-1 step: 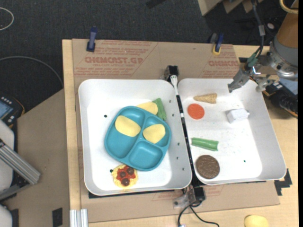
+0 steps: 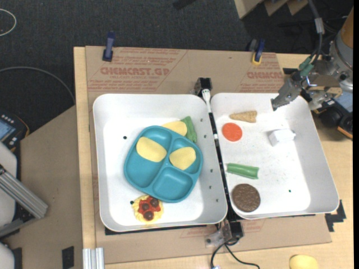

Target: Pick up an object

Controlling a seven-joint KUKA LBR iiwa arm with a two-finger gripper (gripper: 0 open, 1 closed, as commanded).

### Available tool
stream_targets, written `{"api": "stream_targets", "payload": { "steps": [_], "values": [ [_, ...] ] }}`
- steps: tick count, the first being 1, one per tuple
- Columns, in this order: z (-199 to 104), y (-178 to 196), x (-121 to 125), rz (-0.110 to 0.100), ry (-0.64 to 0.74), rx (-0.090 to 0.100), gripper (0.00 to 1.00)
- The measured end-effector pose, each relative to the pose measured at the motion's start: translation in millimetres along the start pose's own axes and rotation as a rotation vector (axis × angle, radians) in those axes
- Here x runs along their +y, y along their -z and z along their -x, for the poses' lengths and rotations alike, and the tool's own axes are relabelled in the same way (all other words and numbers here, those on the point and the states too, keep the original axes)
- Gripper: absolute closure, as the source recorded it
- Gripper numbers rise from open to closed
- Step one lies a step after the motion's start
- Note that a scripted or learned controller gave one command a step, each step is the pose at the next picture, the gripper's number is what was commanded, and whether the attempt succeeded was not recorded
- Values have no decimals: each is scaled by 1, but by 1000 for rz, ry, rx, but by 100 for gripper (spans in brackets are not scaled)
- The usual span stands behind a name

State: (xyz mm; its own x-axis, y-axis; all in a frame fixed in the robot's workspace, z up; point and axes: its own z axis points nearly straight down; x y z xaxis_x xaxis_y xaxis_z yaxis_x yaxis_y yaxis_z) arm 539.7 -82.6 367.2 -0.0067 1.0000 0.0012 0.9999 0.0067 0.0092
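Tan wedge (image 2: 243, 116) lies nearest the hand (image 2: 280, 101), just off its tip toward the left bin and a little nearer the camera, with its long axis running roughly across the right bin (image 2: 320, 167) and its pointed end turned away from the hand. That is the relation the pick likely turns on, a short reach sideways and down. The hand hangs over the far right corner of the right bin, tilted, and nothing shows between its tips; how far it is open I cannot tell from this angle. The white block (image 2: 280, 136) sits just below the hand toward the camera, about as close as the wedge. Beyond the wedge is the orange disc (image 2: 232, 131). Farther toward the camera lie the green bean (image 2: 242, 170) and the brown round patty (image 2: 246, 197), well apart from the hand. The blue tray (image 2: 162, 164) in the left bin (image 2: 106, 150) is farthest.
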Motion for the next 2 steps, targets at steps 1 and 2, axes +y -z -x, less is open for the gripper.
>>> {"api": "stream_targets", "payload": {
  "steps": [1,2],
  "values": [
    [3,5,3,-3,-5,-3,100],
    [-66,104,3,2,0,-1,100]
  ]
}}
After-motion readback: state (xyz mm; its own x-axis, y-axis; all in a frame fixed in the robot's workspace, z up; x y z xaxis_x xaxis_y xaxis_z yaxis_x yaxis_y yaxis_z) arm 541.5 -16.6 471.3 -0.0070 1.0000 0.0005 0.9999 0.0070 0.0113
